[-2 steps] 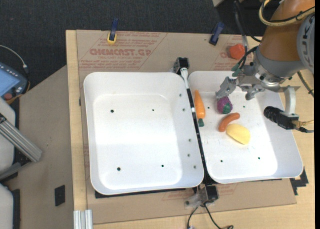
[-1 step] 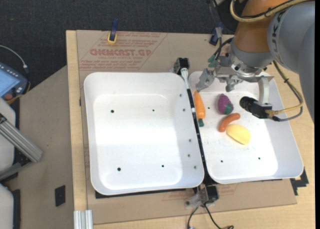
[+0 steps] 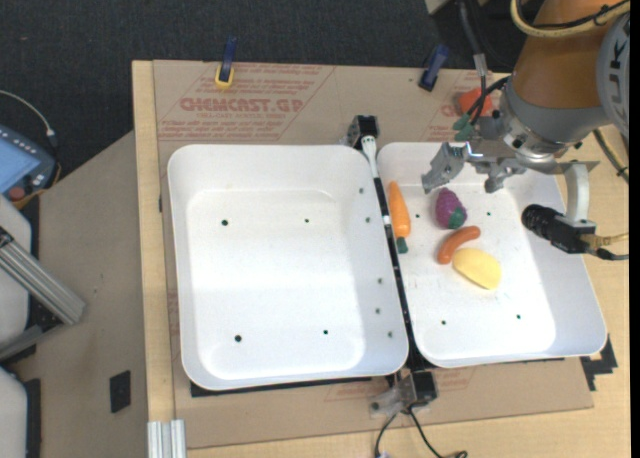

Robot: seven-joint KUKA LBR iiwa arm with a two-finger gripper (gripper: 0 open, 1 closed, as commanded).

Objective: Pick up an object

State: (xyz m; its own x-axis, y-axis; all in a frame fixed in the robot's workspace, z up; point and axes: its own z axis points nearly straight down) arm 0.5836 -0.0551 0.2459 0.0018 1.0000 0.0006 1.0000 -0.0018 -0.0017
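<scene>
White plastic bins sit side by side on the table: left bin (image 3: 200,246), right bin (image 3: 560,331). Right bin contents: carrot (image 3: 399,209) along the left wall, purple eggplant (image 3: 448,208), sausage (image 3: 458,243) and yellow potato (image 3: 477,268) touching. Pincer (image 3: 467,172) hangs over the right bin's far end, just above the eggplant, fingers (image 3: 438,168) spread apart, nothing between them.
</scene>
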